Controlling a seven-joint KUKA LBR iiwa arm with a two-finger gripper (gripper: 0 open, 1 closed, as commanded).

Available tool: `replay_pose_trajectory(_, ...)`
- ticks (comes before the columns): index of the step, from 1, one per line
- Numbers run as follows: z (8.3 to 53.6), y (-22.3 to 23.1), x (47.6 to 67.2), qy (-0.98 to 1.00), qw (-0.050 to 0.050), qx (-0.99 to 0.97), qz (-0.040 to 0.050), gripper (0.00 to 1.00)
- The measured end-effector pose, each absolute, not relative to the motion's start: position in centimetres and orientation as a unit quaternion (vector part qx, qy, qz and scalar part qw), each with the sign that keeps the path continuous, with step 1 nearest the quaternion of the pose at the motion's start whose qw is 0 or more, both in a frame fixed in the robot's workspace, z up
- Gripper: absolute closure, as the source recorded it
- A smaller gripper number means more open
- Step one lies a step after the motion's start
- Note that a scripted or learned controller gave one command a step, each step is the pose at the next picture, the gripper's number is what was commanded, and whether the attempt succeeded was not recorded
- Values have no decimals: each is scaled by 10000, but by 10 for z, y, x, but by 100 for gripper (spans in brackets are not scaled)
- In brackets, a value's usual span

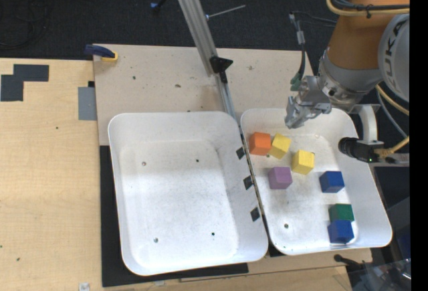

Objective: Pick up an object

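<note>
Your gripper [299, 117] hangs in the upper right of the frame, over the far end of the right bin [374, 233], with nothing between its fingers that you can see. Whether it is released or clenched cannot be told from this angle, so do not assume either.

The things to pick lie below and left of it in that bin. The orange cube [260, 143] and a yellow cube [281, 146] sit touching each other, close to the divider between the bins. A second yellow cube [303, 161] and a purple cube [280, 177] lie just beside them toward the middle. A blue cube [332, 181] stands apart at centre right, and a green cube [342, 211] sits against another blue cube [340, 231] at the lower right.

To do this step well, pick a target with free sides. The lone blue cube looks like the cleanest choice; the touching pairs risk a finger landing on a neighbour. Centre over it, square the grip to its faces, then descend straight.
</note>
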State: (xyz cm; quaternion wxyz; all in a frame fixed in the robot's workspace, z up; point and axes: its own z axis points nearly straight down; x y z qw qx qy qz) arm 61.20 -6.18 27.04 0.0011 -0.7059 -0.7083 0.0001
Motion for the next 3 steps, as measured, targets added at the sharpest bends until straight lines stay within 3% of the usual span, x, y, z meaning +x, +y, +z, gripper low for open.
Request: replay_pose_trajectory(3, 221, 94, 638, -7088, 17, -7054, 9, 100)
